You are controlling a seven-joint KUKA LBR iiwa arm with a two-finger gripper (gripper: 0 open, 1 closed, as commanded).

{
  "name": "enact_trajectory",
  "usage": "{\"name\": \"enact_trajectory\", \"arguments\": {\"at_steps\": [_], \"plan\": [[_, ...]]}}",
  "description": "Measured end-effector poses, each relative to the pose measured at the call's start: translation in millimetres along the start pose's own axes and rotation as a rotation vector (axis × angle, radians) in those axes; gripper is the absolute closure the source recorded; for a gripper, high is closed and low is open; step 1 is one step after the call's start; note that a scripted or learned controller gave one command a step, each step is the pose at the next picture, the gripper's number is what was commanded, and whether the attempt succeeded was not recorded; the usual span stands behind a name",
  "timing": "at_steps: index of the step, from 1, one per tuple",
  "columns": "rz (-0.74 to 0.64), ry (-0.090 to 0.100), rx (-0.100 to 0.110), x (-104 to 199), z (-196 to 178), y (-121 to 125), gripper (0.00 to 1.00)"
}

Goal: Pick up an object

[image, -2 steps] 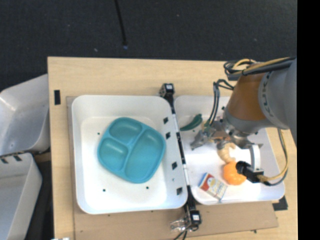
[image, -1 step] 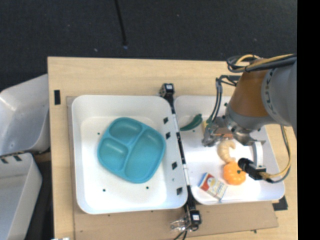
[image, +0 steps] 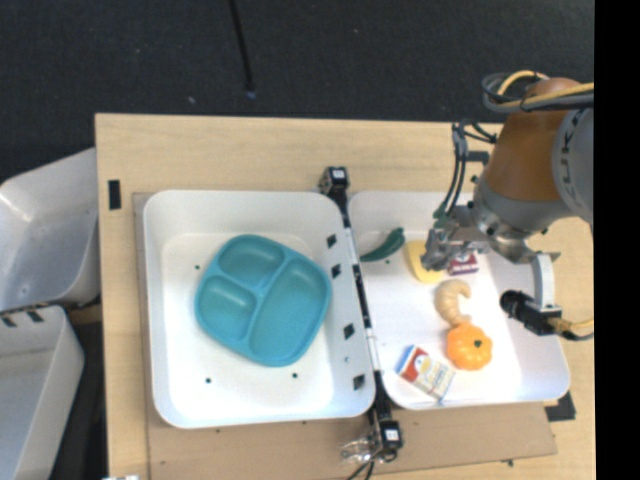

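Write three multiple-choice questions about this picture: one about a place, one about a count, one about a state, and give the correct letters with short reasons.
1. In which bin does the blue divided plate lie?
A. the left bin
B. the right bin
C. outside both bins

2. How many compartments does the plate have?
A. two
B. three
C. five

3. How does the small orange pumpkin lie?
A. stacked on the plate
B. on the floor of the right bin, just below the croissant
C. hanging over the bin's rim

Answers:
1 A: the plate rests in the left bin, left of the divider.
2 B: ridges split it into three sections.
3 B: it sits in the right bin beside the croissant, right of the small food box.
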State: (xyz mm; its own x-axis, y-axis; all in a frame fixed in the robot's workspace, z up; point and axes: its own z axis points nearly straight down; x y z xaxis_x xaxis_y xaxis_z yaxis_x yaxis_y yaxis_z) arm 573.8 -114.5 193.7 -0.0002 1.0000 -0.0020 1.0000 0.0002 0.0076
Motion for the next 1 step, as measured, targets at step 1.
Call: {"name": "enact_trajectory", "arguments": {"at_steps": [1], "plan": [[-0.002, 0.0, -0.001, -2.4, -65.2, 1.7, 1.0]]}}
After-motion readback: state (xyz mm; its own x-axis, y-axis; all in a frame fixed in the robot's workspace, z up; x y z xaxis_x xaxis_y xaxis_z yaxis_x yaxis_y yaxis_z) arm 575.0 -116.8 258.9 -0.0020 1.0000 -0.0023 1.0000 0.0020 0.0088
